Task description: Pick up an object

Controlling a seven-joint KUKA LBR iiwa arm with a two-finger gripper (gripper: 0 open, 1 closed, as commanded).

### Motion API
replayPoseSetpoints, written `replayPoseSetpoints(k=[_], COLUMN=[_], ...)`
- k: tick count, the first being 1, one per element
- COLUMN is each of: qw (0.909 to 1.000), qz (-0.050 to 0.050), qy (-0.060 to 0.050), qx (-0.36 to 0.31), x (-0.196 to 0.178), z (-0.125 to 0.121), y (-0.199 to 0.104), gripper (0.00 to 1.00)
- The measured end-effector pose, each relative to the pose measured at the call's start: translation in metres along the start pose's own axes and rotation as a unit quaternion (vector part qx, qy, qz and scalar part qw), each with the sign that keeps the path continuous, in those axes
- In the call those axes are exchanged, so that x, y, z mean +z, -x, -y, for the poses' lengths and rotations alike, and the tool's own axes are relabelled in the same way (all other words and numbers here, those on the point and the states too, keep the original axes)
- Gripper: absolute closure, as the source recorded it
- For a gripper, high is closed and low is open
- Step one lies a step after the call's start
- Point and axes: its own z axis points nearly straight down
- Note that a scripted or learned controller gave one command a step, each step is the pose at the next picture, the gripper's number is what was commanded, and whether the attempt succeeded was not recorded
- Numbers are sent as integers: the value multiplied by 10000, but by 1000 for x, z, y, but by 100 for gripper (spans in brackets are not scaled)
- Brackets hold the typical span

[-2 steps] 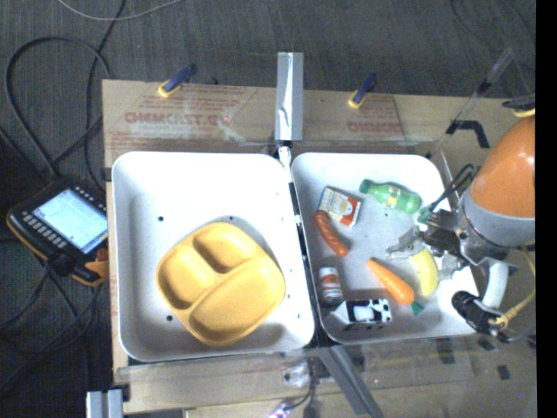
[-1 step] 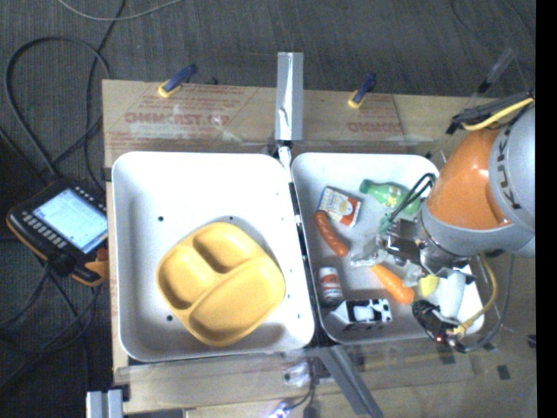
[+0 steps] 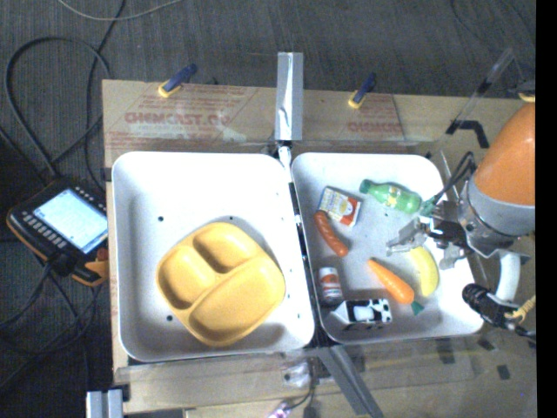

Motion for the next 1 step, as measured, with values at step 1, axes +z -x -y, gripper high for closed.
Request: replayPoseSetpoints(k=[1], qw=[9996], qz=[-24], qy=[39], qx=[-262], x=[114], z=[-46], y=[25], gripper=[0])
